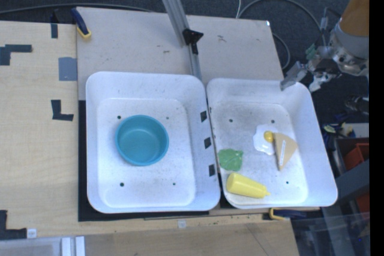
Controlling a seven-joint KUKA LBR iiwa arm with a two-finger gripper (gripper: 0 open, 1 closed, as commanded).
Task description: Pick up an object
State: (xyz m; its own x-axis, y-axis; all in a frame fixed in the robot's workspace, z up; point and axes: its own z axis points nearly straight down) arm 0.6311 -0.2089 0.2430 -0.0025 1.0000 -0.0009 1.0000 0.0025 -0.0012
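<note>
A: Toy food is lying in the right bin (312, 129): fried egg (264, 139), wedge (284, 150), green piece (230, 159), yellow piece (245, 186), all clustering low.

B: Gripper (295, 77)?

A: Hanging over the bin's upper right corner, carrying nothing; grip state, cannot tell. Blue bowl (141, 139) is sitting alone in the left bin (96, 129).

Grey arm (354, 21) at right, fingers (292, 78) angled down-left.

At the far right we see the arm (354, 21): an orange band above a grey wrist, thin dark cables alongside, ending in a grey-and-black metal gripper (298, 77).
</note>
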